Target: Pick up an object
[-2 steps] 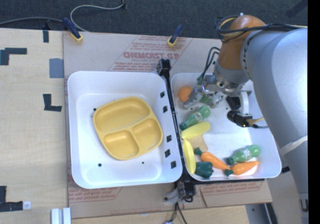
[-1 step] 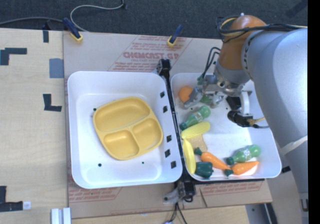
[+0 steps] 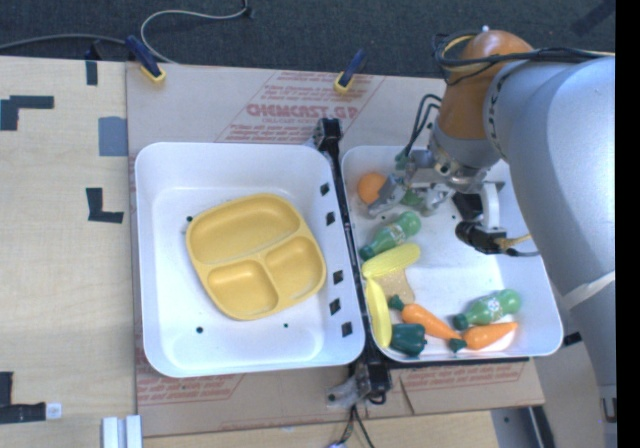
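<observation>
The right bin [image 3: 520,271] holds several toy foods. An orange ball [image 3: 370,186] lies at its far left corner, with a green bottle [image 3: 392,232] and a corn cob [image 3: 390,258] just in front of it. My gripper [image 3: 408,188] hangs low over the bin's far part, right beside the orange ball and just above the green bottle. Nothing shows between it and the bin floor that I can call held. The grey arm with its orange band [image 3: 470,106] covers the bin's far right corner.
Along the right bin's front lie a banana [image 3: 378,311], a dark green pepper [image 3: 407,338], a carrot [image 3: 430,320], a second green bottle [image 3: 490,306] and an orange piece [image 3: 490,337]. The left bin [image 3: 160,236] holds a yellow divided plate [image 3: 255,254]. A black cable [image 3: 485,236] loops near the wrist.
</observation>
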